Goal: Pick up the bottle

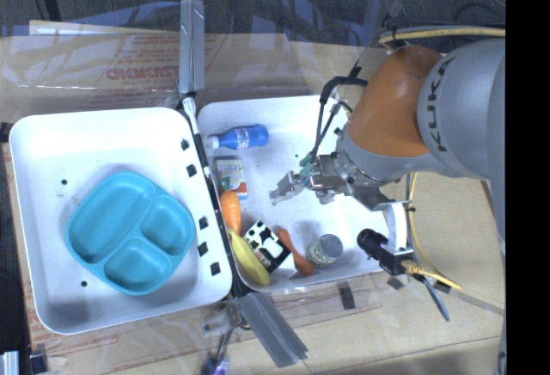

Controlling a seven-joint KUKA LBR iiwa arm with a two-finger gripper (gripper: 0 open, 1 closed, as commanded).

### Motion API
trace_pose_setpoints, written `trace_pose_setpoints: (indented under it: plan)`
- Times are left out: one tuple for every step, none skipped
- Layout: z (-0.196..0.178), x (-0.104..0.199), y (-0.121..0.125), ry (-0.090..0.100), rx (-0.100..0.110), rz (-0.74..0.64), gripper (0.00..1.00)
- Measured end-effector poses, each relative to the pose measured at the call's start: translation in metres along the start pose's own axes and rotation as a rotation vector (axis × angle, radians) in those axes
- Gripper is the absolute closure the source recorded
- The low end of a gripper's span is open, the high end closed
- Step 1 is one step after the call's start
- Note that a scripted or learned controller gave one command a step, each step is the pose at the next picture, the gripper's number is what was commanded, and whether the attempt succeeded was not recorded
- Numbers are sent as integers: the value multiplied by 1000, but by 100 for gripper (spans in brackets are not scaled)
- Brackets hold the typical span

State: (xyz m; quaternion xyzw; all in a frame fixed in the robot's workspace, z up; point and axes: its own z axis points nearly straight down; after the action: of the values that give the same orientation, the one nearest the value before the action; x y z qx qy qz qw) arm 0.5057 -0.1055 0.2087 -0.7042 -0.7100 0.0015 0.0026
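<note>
Banana [247,259] frontmost; "KUKA" on arm [434,119]; bottle [241,138] label unreadable.

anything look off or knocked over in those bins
Nothing spilled or broken. The bottle lies on its side near the far wall of the right bin, apart from the end effector. The blue tray sits askew in the left bin.

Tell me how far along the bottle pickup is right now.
Nothing looks done yet: the blue bottle lies on its side near the far wall of the right bin, untouched. In hand: the end effector hovers mid-bin, nearer the camera than the bottle. Left: reach it, grasp, lift.
</note>
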Motion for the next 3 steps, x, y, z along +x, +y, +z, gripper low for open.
trace_pose_setpoints:
  plan:
    - [-10, 0, 1, 0, 2, -6, 100]
    - [25, -27, 36, -3, -5, -296, 100]
    - [25, -28, 36, -3, -5, -295, 0]
